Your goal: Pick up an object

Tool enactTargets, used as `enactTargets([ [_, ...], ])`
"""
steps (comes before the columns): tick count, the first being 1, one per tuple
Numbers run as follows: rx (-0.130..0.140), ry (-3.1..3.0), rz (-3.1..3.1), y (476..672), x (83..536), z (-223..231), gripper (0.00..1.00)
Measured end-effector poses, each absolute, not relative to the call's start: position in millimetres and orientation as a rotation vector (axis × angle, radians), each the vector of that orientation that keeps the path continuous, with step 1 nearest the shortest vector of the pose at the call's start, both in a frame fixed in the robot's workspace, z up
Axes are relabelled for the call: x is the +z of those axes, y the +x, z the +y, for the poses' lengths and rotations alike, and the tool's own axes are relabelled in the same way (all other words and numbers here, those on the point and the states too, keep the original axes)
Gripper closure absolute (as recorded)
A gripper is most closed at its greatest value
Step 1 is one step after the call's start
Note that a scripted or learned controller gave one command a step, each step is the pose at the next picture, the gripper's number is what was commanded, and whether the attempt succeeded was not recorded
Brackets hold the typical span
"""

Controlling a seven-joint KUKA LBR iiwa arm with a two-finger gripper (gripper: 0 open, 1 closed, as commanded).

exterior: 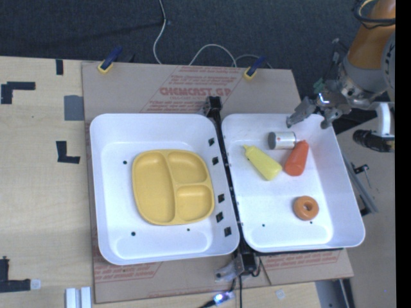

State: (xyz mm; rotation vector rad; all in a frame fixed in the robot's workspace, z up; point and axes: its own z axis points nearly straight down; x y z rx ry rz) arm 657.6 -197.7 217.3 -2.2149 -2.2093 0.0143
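Observation:
In the right bin (pixel 321 233) lie a yellow squeeze bottle (pixel 262 162), an orange carrot-shaped piece (pixel 296 158), a small grey cylinder (pixel 281 139) and a brown doughnut (pixel 306 208). My gripper (pixel 313 113) hangs over the bin's far right corner, just up and right of the grey cylinder. Its two fingers are spread apart with nothing between them. A yellow divided plate (pixel 172 186) rests in the left bin (pixel 109 172).
Both bins sit on a cardboard sheet (pixel 192 88) held by yellow and blue clamps (pixel 109 59) at the back. A white cable (pixel 212 50) loops behind the bins. The arm (pixel 372 43) comes in from the upper right.

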Motion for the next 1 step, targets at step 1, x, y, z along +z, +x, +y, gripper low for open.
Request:
enactTargets([
  [1,0.002,-2.219,-2.222,660.5,227.3,-196.9,0.0],
])
